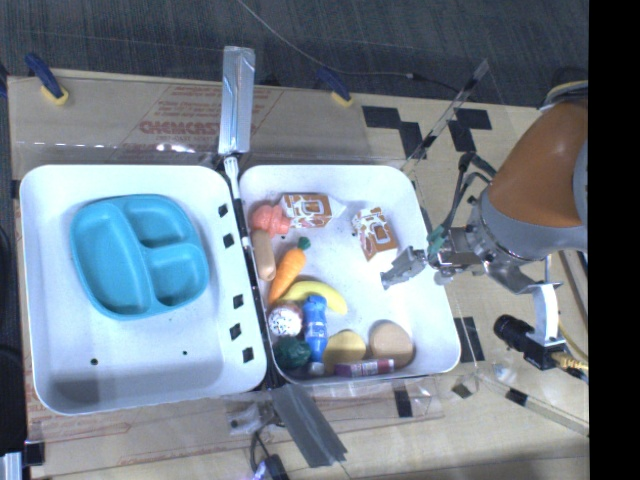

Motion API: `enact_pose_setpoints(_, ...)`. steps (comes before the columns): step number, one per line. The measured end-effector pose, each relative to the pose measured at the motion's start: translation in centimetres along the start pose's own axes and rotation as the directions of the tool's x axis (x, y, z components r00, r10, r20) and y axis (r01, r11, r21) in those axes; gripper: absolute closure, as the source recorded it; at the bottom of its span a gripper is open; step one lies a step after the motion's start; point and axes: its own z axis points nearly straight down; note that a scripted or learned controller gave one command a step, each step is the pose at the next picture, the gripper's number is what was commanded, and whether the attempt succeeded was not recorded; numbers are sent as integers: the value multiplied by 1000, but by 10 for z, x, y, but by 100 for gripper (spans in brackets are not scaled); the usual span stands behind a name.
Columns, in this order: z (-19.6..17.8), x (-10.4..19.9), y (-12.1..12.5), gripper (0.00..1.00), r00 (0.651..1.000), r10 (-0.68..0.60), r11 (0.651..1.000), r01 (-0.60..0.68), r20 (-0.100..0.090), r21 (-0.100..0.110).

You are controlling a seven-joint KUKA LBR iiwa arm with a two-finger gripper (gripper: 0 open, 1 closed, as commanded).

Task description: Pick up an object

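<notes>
My gripper (403, 267) hangs over the right side of the right bin (425, 298), just below and to the right of a brown-and-white packet (374, 233). Nothing shows in its grasp. The right bin holds many small things: a second brown-and-white packet (305, 208), a pink lump (267, 218), a tan stick (263, 255), a carrot (289, 267), a banana (318, 293), a blue bottle (315, 326), a speckled white ball (285, 320), a green piece (293, 353), a yellow fruit (345, 345), a tan bun (391, 338) and a dark red tube (364, 368).
The left bin (60, 368) bears a blue divided plate (140, 253). A metal divider (236, 103) stands at the back between the bins. The arm's orange and grey body (540, 183) reaches in from the right, over the bench.
</notes>
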Motion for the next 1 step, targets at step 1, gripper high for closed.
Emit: enact_pose_setpoints(1,109,36,11,0,992,-123,992,123,-3,8)
